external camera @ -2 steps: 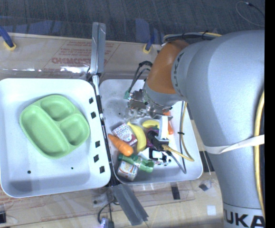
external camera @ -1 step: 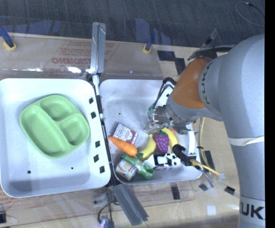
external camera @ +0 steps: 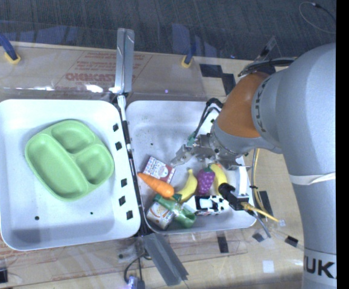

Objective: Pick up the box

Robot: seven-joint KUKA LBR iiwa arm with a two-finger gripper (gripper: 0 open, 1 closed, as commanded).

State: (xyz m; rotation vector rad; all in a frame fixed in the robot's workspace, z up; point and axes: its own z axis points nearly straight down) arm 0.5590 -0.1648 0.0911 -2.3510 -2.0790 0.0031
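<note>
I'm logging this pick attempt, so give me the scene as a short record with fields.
left bin: holds a green divided plate
right bin: toys crowded at its near side
box: small, lying flat beside the carrot
other toys: banana, purple grapes
gripper: over the right bin, just right of the box

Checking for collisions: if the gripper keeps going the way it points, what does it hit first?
Likely the grapes or the banana, just below the gripper in the right bin. Depth is unclear from this slanted view; the box sits off to its side.
</note>
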